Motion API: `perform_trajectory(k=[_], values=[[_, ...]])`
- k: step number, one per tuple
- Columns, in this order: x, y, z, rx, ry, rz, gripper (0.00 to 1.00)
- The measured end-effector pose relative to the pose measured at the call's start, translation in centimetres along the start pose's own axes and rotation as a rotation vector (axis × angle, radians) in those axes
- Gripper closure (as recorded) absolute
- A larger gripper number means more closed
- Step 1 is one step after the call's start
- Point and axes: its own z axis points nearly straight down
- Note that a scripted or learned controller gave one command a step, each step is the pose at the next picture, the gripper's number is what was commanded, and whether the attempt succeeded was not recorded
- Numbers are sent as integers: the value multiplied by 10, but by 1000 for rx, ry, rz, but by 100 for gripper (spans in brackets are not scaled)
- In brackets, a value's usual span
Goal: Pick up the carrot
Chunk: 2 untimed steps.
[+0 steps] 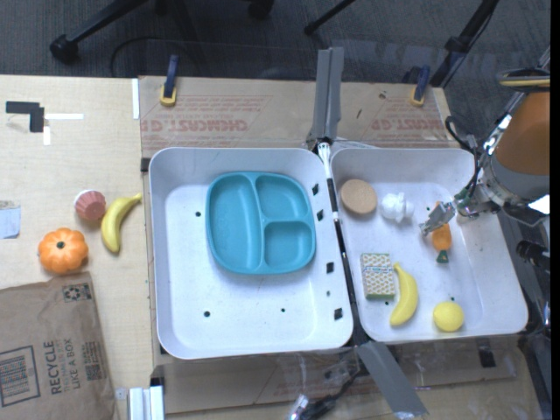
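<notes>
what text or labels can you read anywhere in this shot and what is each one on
"RECYCLE" and "LIKE A", with a barcode: on the brown paper bag at lower left.
Red print, upside down, seems to read "CHEMCAST GP": on the cardboard sheet behind the bins.
Pattern on the small packet in the right bin: too small to read.

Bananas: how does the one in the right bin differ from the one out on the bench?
The banana in the right bin lies beside a sponge and a lemon; the banana on the bench lies outside both bins, by a small pumpkin. The bin one curves leftward, the bench one rightward. Both are yellow.
</notes>
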Motion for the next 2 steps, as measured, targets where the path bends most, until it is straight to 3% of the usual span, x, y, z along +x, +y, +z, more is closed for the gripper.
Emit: perform_trajectory(k=[1,2], values=[[-2,-1,-8,0,-2,4,100],[51,83,-143,1,-5,7,100]])
